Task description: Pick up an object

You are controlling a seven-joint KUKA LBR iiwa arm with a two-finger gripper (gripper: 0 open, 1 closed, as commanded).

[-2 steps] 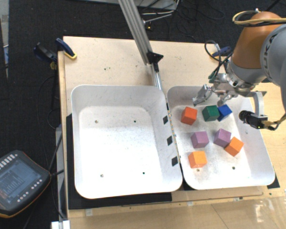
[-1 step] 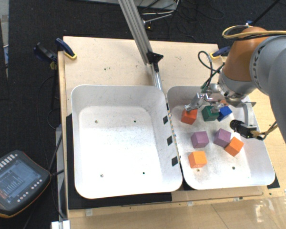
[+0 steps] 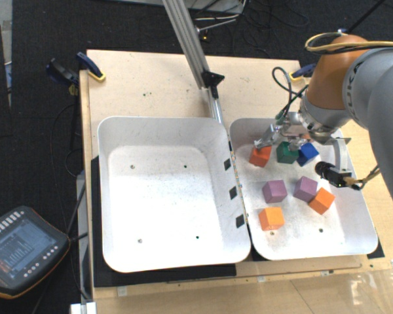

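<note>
Hovering low in the right bin (image 3: 354, 237), the gripper (image 3: 285, 136) is seen above the blocks.
Its grasp cannot be told; a red block (image 3: 261, 156) and green block (image 3: 287, 153) lie just beneath it.

Seven small blocks lie in the right bin (image 3: 354, 237). A red block (image 3: 261, 156), green block (image 3: 287, 154) and blue block (image 3: 308, 152) cluster at the far end. Two purple blocks (image 3: 274, 191) (image 3: 305, 189) and two orange blocks (image 3: 271, 218) (image 3: 321, 201) lie nearer.

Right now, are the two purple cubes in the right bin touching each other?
Apart. The camera view shows bare white bin floor between the left purple cube and the right purple cube.
</note>
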